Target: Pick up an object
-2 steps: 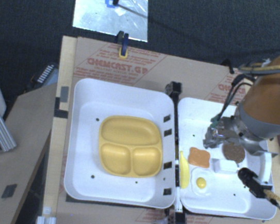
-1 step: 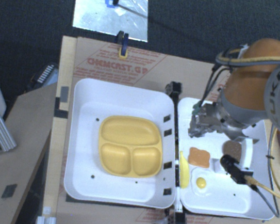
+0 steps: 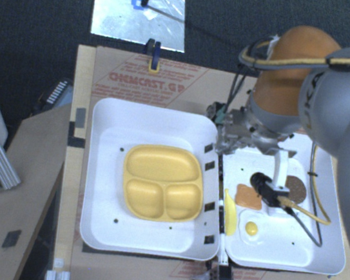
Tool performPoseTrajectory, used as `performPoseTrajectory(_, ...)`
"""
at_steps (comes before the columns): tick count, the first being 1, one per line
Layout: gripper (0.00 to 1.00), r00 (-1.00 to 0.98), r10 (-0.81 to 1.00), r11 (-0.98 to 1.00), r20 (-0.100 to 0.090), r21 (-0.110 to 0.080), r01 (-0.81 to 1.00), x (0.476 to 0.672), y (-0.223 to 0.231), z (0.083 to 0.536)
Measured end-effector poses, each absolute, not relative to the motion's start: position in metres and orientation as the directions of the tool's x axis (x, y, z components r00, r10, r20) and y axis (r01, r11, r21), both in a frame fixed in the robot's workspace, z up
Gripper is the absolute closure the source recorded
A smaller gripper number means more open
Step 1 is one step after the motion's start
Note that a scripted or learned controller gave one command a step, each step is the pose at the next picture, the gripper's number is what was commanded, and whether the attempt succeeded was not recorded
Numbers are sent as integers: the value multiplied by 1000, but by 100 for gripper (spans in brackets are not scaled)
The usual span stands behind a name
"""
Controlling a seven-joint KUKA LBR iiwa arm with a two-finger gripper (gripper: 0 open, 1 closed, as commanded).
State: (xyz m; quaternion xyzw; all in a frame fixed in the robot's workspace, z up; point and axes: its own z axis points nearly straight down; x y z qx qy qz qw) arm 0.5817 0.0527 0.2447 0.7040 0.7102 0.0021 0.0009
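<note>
Main risk: a close on bare bin floor, or on the wall between the two bins, owing to the end effector (image 3: 229,135) standing at the upper left corner of the right bin (image 3: 314,258), seemingly just over that wall and apart from every piece. Second risk: a clip of the wall or of the left bin's (image 3: 101,177) rim on the way down, enough to jolt both bins on the worktop (image 3: 86,70). Third: a slip off thin, flat pieces lying flush on the floor, with little edge to pinch. Opening of the end effector: cannot tell, too small and partly masked by the wrist above. Nothing seen in its hold. Candidates in the right bin, all lower in the view than the end effector: orange toast slice (image 3: 248,197) nearest, brown cookie (image 3: 297,186) off to the toast's right, yellow banana (image 3: 229,213) lying along the dividing wall, fried egg (image 3: 251,230) lowest, just beside the toast's lower edge. Yellow divided plate (image 3: 159,182) in the middle of the left bin, well apart from the end effector, down and to the left.
</note>
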Motion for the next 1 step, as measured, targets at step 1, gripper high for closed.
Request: performPoseTrajectory(1, 100, -9, 1000, 9, 2, 3, 1000, 599, 102, 248)
